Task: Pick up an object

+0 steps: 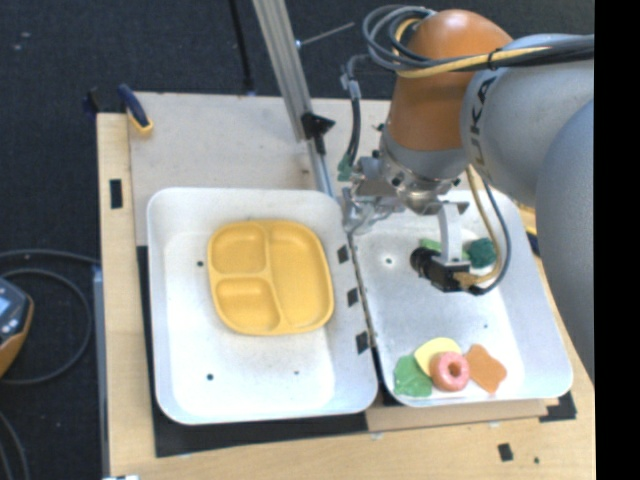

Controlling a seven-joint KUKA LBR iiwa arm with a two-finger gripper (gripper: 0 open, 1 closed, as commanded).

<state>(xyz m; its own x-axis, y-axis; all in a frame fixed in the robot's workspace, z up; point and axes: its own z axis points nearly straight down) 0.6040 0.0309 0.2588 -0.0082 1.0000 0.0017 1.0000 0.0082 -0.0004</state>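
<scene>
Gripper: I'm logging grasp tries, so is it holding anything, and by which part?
It cannot be told: the gripper hangs low over the right bin, its tip unclear from this view.

Arm [520, 98] angled downward, gripper [368, 213] seemingly low

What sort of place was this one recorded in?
Probably a robotics lab bench: a grey-and-orange arm hangs over two shallow white bins, a yellow divided plate in the left bin, toy food pieces in the right bin.

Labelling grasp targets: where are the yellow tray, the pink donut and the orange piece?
yellow tray [270, 276], camera view, where dividers meet
pink donut [440, 371], camera view, ring's left side
orange piece [487, 368], camera view, centre
</scene>
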